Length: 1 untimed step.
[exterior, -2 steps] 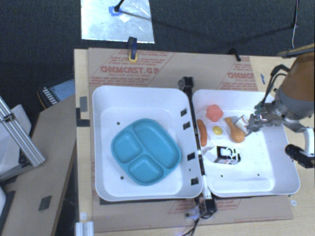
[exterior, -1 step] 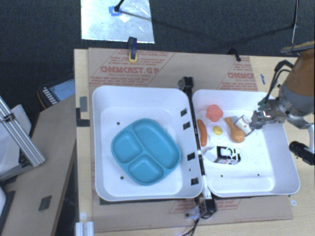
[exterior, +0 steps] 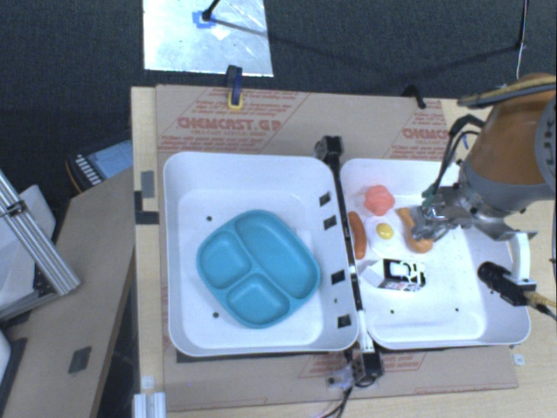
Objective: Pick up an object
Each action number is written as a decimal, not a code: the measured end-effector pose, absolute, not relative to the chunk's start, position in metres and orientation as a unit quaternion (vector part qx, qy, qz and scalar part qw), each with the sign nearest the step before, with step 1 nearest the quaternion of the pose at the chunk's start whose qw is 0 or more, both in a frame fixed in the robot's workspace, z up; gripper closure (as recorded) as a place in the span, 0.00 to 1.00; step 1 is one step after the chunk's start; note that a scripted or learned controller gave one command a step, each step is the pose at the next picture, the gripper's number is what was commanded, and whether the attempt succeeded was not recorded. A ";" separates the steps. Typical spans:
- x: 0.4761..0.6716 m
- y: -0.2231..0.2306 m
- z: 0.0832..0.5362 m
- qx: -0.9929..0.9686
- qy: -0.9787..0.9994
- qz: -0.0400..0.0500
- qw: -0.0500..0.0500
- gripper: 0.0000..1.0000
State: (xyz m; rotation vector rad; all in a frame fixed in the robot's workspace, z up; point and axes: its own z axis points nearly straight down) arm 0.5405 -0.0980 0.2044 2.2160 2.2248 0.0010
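Overhead view, taken at a slant, of a surface point(exterior: 287, 116) carrying two shallow white bins side by side. Left bin point(exterior: 187, 233) holds a blue divided plate point(exterior: 257, 268). Right bin point(exterior: 461, 320) holds a cluster of small items near its upper left: a pink rounded piece point(exterior: 379, 199), a small yellow piece point(exterior: 384, 231), a long orange sausage-shaped piece point(exterior: 357, 234) lying lengthwise along the divider between the bins, an orange-brown piece point(exterior: 416, 233), and a black-and-white item point(exterior: 403, 273) nearer the middle.

Grey arm with an orange band point(exterior: 513, 146) reaches in from the right. Its gripper point(exterior: 424, 225) is low over the right bin, directly on or just above the orange-brown piece. Whether the fingers are open, closed, or gripping anything cannot be told from this angle.

Judged from this, the nearest target is the orange-brown piece beneath the gripper, with the yellow piece just to its left and the pink piece up and left. The items crowd together there, so a grasp risks nudging neighbours. Open floor lies toward the bin's lower right, away from the walls.
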 end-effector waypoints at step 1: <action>0.530 -0.050 0.216 0.705 0.709 0.001 0.000 1.00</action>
